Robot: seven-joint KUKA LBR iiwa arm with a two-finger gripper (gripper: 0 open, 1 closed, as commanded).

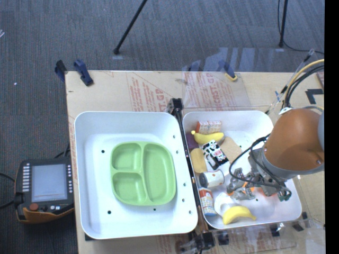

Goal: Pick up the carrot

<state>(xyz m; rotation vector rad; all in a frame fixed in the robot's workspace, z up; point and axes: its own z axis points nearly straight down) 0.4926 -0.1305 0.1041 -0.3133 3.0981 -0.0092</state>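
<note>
On the floor off the bench's left edge lies a handheld control pendant [46, 188] with a grey screen. The left bin [87, 142] carries a light green divided plate [143, 173] near its middle, with one long compartment on the right and two smaller ones on the left. The right bin [254, 120] is crowded along its left side: a small orange and white carton [209, 126] sits toward the far edge, a yellow banana [207, 137] lies just below it, then a black and white cow-patterned carton [216, 155] beside a tan flat piece [197, 161], and a small white cup [212, 179] on its side. Near the bin's front edge stands a small bottle with an orange label [206, 201], and a second banana [238, 214] lies close to the front rim. The gripper [249, 188] is low in the right bin's front half, under the arm's orange band [295, 137]. Something orange, likely the carrot [255, 189], shows amid the gripper parts, though whether the jaws are open, closed or gripping it cannot be told.
</note>
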